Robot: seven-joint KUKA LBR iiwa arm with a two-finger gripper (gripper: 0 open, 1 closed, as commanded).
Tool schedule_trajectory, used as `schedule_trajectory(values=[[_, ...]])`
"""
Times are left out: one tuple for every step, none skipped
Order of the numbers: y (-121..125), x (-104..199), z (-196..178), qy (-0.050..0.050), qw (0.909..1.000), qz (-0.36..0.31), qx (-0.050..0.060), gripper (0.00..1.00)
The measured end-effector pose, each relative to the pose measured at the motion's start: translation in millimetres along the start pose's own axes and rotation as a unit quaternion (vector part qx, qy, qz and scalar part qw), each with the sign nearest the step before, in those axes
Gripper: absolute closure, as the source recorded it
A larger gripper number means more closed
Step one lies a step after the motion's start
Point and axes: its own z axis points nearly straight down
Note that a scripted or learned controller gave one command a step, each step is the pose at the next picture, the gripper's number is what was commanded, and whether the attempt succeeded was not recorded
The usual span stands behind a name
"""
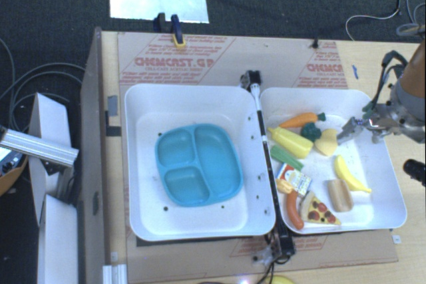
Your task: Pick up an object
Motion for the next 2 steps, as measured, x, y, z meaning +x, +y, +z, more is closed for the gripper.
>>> schedule_trajectory(values=[[-29.5,-19.5,117.6,0.001,1.0000,0.003,0.002,0.00],[-26.3,-18.7,101.5,0.000,1.0000,0.001,-0.001,1.00]])
